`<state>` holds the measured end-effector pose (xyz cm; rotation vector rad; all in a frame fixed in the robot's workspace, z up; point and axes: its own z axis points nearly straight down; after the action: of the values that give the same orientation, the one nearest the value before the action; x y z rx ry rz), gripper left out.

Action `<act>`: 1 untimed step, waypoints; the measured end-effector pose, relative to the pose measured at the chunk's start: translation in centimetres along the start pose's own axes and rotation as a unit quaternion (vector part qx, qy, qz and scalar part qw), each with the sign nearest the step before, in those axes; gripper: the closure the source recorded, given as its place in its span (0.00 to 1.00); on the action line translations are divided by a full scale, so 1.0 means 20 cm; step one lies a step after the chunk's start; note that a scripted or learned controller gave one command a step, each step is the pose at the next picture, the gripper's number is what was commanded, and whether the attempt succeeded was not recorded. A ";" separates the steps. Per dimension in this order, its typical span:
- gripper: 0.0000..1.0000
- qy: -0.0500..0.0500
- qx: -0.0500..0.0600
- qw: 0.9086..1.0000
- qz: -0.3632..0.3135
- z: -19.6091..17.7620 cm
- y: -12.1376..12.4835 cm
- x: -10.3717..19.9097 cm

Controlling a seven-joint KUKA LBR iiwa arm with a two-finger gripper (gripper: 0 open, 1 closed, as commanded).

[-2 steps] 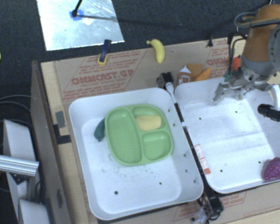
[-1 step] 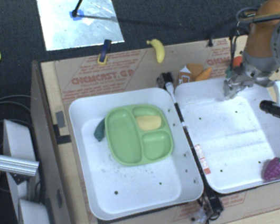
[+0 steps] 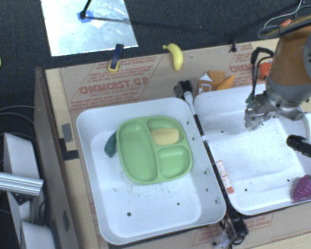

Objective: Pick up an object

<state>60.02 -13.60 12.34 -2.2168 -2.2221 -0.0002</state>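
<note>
Bins [image 3: 161, 224]: white plastic, smooth, slightly speckled.
Divided plate [image 3: 151, 166]: green plastic, soft sheen.
Grapes [image 3: 304, 186]: purple, bumpy, plastic-looking.
Bench board [image 3: 106, 79]: brown printed cardboard, matt.
Arm [image 3: 294, 66]: orange band glossy, grey metal-looking.

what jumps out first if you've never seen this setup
The bright green divided plate in the left bin, with a yellow item in one of its compartments. Next, the grey and orange arm over the right bin, and the purple grapes in that bin's near right corner.

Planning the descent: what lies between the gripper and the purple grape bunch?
In the camera view, bare white bin floor separates the gripper from the purple plastic grape bunch.
</note>
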 end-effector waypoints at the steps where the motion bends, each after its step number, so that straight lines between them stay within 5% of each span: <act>1: 0.00 -0.001 -0.002 1.000 0.000 0.01 0.01 -0.01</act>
<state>60.28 -13.83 12.23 -2.2205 -2.2247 -0.0024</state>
